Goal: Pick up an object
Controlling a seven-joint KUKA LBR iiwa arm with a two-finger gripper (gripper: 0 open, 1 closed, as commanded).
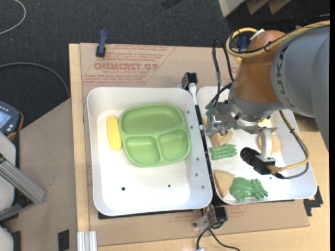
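Note:
My gripper [216, 125] hangs low over the near-left part of the right bin [309, 184], close to the wall it shares with the left bin. Just under it lies a tan piece [225, 138], partly hidden by the gripper. A small green toy [222, 152] lies a little in front of the gripper. Further forward lie a tan wedge [224, 180] and a larger green toy [249, 188]. The wide grey and orange wrist covers the back of this bin.
The left bin [104, 182] holds a green divided plate [155, 135] with a yellow corn cob [113, 132] beside its left edge. A pale curved piece [266, 141] lies right of the gripper. Both bins stand on a cardboard sheet [131, 61].

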